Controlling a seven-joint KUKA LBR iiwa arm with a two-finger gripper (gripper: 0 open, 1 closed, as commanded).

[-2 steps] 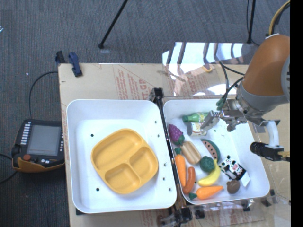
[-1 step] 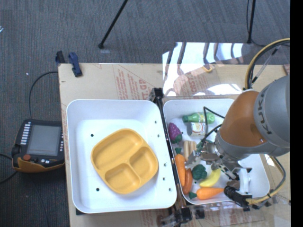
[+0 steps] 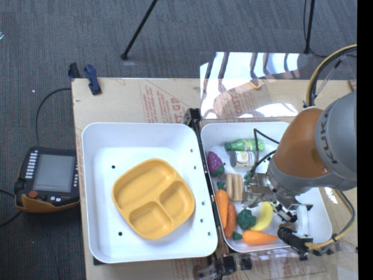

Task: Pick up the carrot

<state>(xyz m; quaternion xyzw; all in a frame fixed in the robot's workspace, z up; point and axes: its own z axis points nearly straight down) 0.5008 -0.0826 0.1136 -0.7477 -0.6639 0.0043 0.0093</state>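
Several orange carrot-like pieces lie in the right bin (image 3: 315,127). One carrot (image 3: 222,206) lies lengthwise by the bin's left wall, with a darker orange piece (image 3: 231,220) pressed against it. Another carrot (image 3: 260,237) lies flat along the front wall. My gripper (image 3: 256,193) hangs low over the middle of this bin, under the orange wrist band. It is just right of the left-hand carrots and above the front one, close over a yellow banana (image 3: 266,215) and a green broccoli (image 3: 246,219). Nothing shows as held.
The right bin also holds a green bottle (image 3: 245,145), a purple vegetable (image 3: 215,163) and a tan bun (image 3: 234,186). A yellow divided plate (image 3: 152,198) sits in the left bin (image 3: 99,156). A teach pendant (image 3: 49,178) lies on the floor to the left.
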